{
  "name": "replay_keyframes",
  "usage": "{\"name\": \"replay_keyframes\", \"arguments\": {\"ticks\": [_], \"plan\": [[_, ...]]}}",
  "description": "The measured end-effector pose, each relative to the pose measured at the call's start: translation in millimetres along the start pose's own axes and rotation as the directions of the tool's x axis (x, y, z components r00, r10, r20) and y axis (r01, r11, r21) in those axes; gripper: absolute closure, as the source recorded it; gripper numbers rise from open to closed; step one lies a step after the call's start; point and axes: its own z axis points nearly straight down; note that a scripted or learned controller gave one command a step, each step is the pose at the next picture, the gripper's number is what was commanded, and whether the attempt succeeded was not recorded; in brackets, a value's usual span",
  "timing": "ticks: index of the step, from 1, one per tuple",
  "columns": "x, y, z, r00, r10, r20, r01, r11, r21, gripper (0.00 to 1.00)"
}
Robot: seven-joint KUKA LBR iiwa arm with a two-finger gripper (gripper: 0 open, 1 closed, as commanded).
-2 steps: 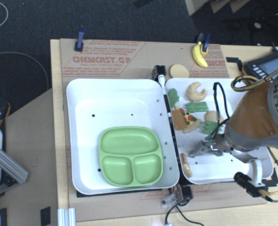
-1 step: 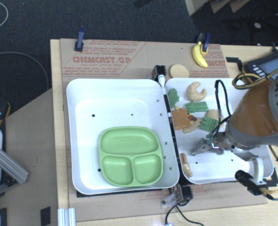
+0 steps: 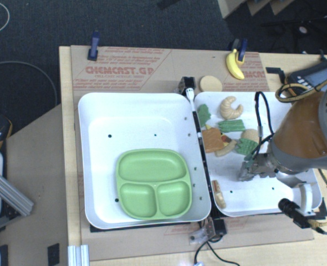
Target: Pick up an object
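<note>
My gripper [image 3: 245,172] reaches down into the right bin [image 3: 252,199], just below a pile of toy food. The pile holds a green piece [image 3: 245,146], another green piece [image 3: 231,126], a brown slice [image 3: 212,139] and a croissant [image 3: 230,107]. A small green item [image 3: 203,113] lies by the bin's left wall. A small tan piece [image 3: 218,193] rests at the bin's lower left. The arm hides the bin's right side.
The left bin [image 3: 97,126] holds a green divided tray [image 3: 153,183]. Behind the bins on the board lie a banana [image 3: 235,65] and a tan round disc [image 3: 210,83]. Cables run over the right bin's far side.
</note>
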Motion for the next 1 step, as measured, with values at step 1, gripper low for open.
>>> {"name": "replay_keyframes", "arguments": {"ticks": [1], "plan": [[0.0,0.4,-9.8,1.0,0.001,0.001,-0.001,1.0,-0.002,1.0]]}}
